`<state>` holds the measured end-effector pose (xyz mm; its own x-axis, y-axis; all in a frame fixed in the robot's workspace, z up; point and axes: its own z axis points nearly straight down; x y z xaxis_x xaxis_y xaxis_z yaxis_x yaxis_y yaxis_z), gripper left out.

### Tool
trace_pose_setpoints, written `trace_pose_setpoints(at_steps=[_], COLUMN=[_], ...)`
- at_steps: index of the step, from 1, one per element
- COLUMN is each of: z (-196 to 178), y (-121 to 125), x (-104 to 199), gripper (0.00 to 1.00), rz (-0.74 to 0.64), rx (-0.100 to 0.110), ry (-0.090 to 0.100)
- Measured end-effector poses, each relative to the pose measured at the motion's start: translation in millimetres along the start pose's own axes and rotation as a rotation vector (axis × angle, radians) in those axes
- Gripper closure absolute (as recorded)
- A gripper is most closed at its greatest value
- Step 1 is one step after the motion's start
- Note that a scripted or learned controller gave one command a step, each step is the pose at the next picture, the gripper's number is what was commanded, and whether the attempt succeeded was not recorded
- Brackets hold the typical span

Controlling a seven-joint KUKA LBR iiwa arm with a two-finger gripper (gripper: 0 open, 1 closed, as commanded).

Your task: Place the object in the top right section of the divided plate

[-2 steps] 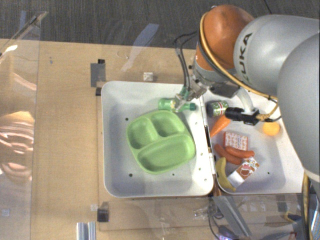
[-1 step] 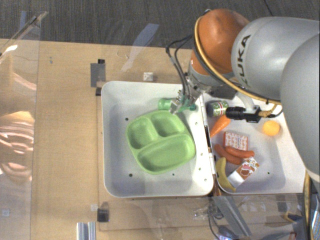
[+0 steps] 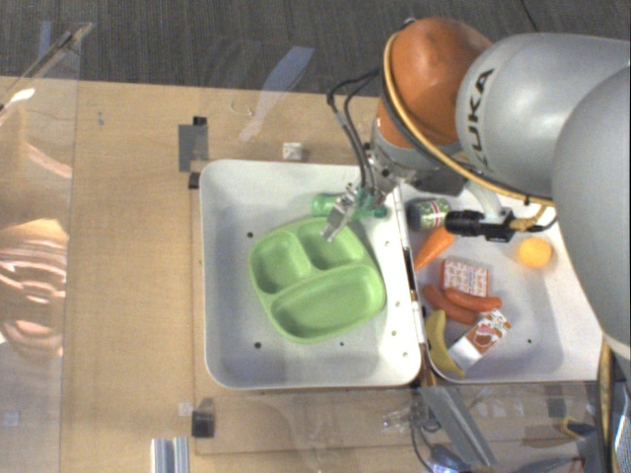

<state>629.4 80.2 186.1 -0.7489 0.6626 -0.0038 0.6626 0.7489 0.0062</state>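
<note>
Green cylindrical object lies just left of gripper, off light-green divided plastic plate; gripper poised above top-right section, finger state unclear.

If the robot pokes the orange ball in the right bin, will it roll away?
Probably. The orange ball looks round and smooth, with bare bin floor around it, so a poke would likely roll it. Its smooth surface might also slip between gripper fingers.

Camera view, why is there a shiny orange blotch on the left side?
In the camera view, that blotch is glare, light bouncing off a clear sheet over the bench; a paler streak shines near the top. The green plate stays sharp, with soft shadow under the arm's hand.
</note>
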Motion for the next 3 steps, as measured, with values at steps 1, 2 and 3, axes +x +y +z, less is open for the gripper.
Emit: trace_pose_setpoints(at_steps=[1, 2, 3], z=[-12.5, -12.5, -24.9], y=[2.8, 2.7, 5.3], x=[-0.7, -0.8, -1.5], gripper=[1.0, 0.0, 1.0], rz=[-0.002, -0.002, -0.004], rx=[-0.008, -0.008, -0.015], ry=[-0.005, -0.005, -0.009])
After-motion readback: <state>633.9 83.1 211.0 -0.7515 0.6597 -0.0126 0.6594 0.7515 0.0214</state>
